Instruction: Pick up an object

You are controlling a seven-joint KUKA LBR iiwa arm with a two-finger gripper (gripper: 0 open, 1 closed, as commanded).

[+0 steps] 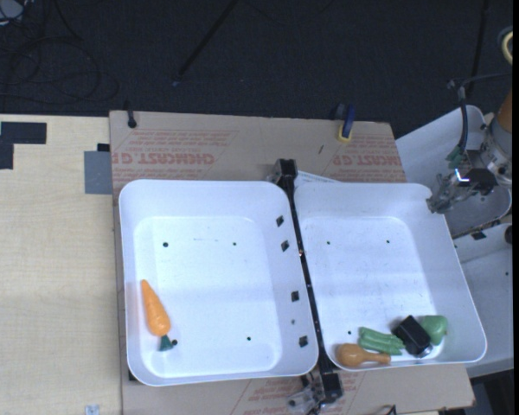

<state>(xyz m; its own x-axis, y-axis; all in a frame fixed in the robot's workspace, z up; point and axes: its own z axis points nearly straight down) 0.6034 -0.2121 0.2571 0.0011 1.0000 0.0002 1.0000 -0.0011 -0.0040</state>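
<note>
Two bins sit on the desk. The left bin (203, 199) holds one carrot (155, 308) near its front-left corner. The right bin (372, 204) holds four things at its front: pear (360, 355), green pod (381, 341), black block (413, 335), green piece (434, 325). The gripper (454, 184) hangs past the right bin's far-right corner.

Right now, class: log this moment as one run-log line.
gripper: beyond right bin's far-right corner | carrot: left bin | black block, green pieces, pear-shaped toy: right bin

The cardboard sheet (242, 150) under the bins bears red print, upside down, partly legible as "CHEMC…".
</note>
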